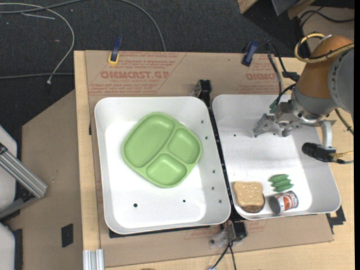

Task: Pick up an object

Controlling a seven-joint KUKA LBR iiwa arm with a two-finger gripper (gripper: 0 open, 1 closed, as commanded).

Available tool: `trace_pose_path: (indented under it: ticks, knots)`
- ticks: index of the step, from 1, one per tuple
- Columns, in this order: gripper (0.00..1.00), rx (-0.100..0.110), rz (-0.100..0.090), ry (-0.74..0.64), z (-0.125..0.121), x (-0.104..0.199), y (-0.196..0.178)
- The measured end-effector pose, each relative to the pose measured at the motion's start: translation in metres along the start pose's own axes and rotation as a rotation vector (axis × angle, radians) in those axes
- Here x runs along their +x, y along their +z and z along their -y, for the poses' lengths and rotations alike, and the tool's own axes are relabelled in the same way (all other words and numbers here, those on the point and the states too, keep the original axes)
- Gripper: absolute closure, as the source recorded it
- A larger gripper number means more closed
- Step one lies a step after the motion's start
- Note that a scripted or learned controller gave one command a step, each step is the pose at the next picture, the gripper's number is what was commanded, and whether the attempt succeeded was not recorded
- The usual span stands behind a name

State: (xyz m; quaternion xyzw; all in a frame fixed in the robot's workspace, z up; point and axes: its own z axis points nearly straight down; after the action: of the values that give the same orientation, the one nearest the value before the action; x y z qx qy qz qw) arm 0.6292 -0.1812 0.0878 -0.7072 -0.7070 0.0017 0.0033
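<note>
The tool (274, 124) hangs over the upper part of the right bin (242, 151), its fingers spread apart with nothing between them, while everything worth picking lies well apart from it along that bin's near edge. There a slice of toy bread (248, 196) sits at the lower left corner, a small red-labelled can (284, 202) lies on its side just beside it, and a green pea pod (280, 180) rests just above the can. The left bin (112, 151) holds a green divided plate (162, 149) — broad and flat, a poor choice for two fingers. To do this step well, I would choose the bread: it is thick, stands clear of the bin floor and offers two parallel sides. The arm should travel toward the near edge, centre above the slice, turn the fingers to straddle its narrower width, and descend straight — keeping off the bin wall and the can close by.
</note>
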Motion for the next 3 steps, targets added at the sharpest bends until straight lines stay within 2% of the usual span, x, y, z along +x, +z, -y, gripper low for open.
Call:
trace_pose_path:
  ticks: [1,2,3]
  knots:
    - [1.0,-0.009,0.001,0.0,-0.003,0.0,-0.016]
    - [1.0,-0.014,0.004,-0.002,-0.014,0.001,-0.067]
    - [1.0,-0.016,0.004,-0.002,-0.009,0.005,-0.13]
